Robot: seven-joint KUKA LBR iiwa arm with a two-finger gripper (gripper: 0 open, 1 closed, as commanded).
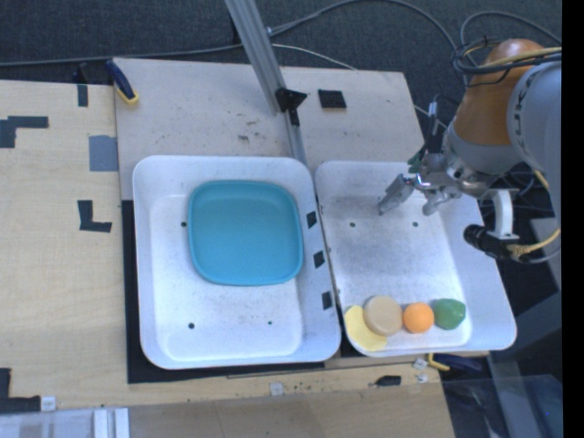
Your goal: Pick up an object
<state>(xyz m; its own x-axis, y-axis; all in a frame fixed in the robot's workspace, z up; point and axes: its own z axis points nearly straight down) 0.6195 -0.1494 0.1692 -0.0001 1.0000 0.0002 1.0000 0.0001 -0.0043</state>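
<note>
Four small items, a yellow piece, tan disc, orange ball and green lump, line the right bin's near edge; the gripper hovers over its far end, fingers spread, gripping nothing.

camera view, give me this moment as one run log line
gripper: open, above right bin, holding nothing | blue plate: left bin | tan disc, orange ball, green piece: right bin near edge
</note>
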